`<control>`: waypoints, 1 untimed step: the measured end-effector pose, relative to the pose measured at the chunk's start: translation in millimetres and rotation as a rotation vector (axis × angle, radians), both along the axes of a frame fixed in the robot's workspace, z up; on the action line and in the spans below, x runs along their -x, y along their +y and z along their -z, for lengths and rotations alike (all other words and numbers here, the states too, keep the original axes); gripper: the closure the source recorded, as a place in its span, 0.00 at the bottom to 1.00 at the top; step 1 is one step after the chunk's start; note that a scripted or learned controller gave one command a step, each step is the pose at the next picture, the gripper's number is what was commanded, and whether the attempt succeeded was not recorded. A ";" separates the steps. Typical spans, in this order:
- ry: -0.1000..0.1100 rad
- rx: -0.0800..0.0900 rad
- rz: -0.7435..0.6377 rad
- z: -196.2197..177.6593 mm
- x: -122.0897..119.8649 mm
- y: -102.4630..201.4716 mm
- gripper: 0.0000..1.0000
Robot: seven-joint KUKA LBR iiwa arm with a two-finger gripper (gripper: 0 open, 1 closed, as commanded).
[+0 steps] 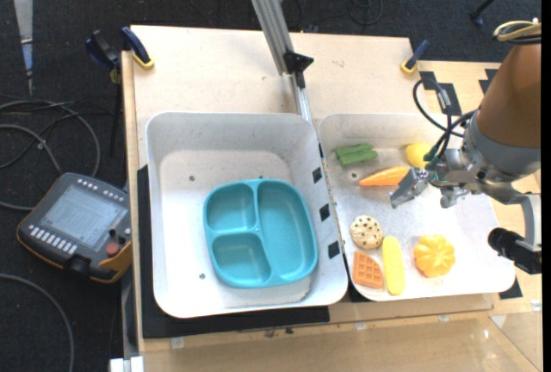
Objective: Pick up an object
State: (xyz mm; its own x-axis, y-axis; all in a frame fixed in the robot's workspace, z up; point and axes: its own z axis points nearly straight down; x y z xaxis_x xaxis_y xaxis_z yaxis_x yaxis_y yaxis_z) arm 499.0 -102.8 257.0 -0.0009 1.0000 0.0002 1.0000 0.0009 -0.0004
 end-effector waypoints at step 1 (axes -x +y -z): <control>-0.001 0.000 0.001 -0.1 0.0 -0.1 0.00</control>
State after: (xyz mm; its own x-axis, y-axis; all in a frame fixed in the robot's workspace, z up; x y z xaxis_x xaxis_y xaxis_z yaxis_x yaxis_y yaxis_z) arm 499.0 -102.9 257.0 -0.0002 1.0000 0.0000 1.0000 0.0002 0.0002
